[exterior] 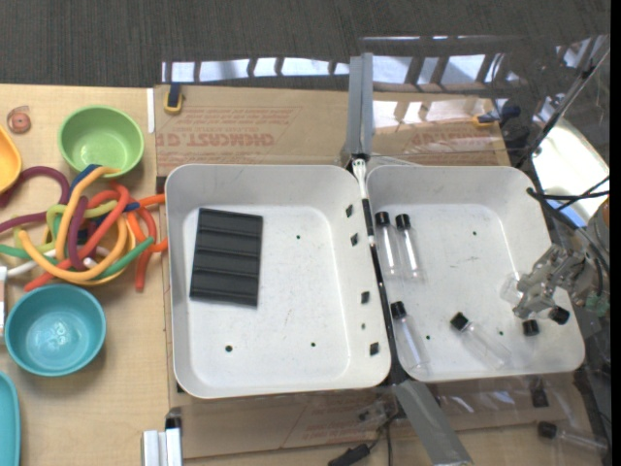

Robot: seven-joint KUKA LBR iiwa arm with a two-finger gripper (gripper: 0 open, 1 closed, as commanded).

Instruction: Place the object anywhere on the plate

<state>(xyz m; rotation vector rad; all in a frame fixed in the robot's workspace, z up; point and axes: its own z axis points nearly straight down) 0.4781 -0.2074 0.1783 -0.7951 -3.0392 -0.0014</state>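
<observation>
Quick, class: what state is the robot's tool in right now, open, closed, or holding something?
Tool: cannot be told. It sits low at the right side of the right-hand shallow white bin, near clear plastic tubes with black caps.

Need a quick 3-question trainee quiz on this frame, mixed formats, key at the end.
1. True or false: the black ridged plate lies in the left bin.
2. Where is the gripper? A) over the right bin's right side B) over the green bowl C) over the plate
3. Fill in: the clear tubes in the right bin have ____ caps.

Key
1. True.
2. A. It is low at that bin's right side, among the small black-capped parts there.
3. Black.
</observation>
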